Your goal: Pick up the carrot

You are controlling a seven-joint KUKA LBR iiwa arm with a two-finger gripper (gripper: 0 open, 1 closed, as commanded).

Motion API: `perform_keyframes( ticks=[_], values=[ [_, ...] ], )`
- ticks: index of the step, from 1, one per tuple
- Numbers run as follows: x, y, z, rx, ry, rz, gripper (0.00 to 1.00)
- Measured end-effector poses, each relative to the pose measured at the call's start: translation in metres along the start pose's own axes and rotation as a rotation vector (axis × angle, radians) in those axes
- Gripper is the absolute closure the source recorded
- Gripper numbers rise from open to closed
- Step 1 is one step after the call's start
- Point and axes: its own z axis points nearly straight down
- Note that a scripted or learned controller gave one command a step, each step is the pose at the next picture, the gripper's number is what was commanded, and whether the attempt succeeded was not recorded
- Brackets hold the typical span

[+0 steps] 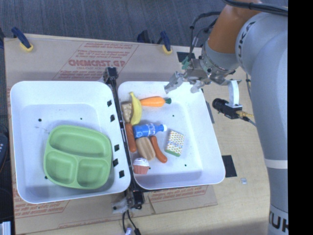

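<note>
Two fingers spread apart, nothing between them.

Gripper [185, 84] above the far right corner of the right bin [208, 146], fingers open; carrot [152, 102] just beside it, flat on the bin floor near the far wall, green end toward the gripper. Banana [135, 108] touching the carrot's orange end, blue bottle [148, 129], hot dog [145, 148] and patterned packet [175, 142] nearer the camera. Green divided plate [77, 156] in the left bin [29, 102].
</note>
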Motion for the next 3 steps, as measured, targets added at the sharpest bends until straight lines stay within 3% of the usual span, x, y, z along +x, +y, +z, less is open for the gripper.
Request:
perform_keyframes(
  ticks=[1, 2, 3],
  values=[
    [0.01, 0.001, 0.138, 0.004, 0.002, 0.177, 0.0],
    [-0.037, 0.012, 0.121, 0.008, 0.003, 0.285, 0.0],
    [-0.004, 0.002, 0.136, 0.002, 0.002, 0.17, 0.0]
  ],
)
